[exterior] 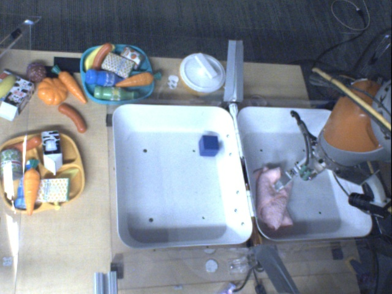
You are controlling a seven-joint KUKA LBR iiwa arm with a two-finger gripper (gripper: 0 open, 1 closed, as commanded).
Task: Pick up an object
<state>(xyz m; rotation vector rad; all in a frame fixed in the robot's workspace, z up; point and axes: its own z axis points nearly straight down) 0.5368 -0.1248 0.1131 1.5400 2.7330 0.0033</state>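
Observation:
A pink soft object (272,199) lies along the left wall of the right bin (343,222). A small blue cube (209,144) rests in the left bin (159,225), toward its upper right. My gripper (283,181) reaches in from the right and sits low at the pink object's upper right edge, touching or nearly touching it. The arm's orange band (348,127) hangs above the right bin's right side.
On the bench to the left stand a blue bowl (116,72) and a yellow tray (43,173) of toy food. A white lidded cup (202,72) sits behind the bins. Loose toy vegetables (58,90) lie at the far left. Cables run at the right.

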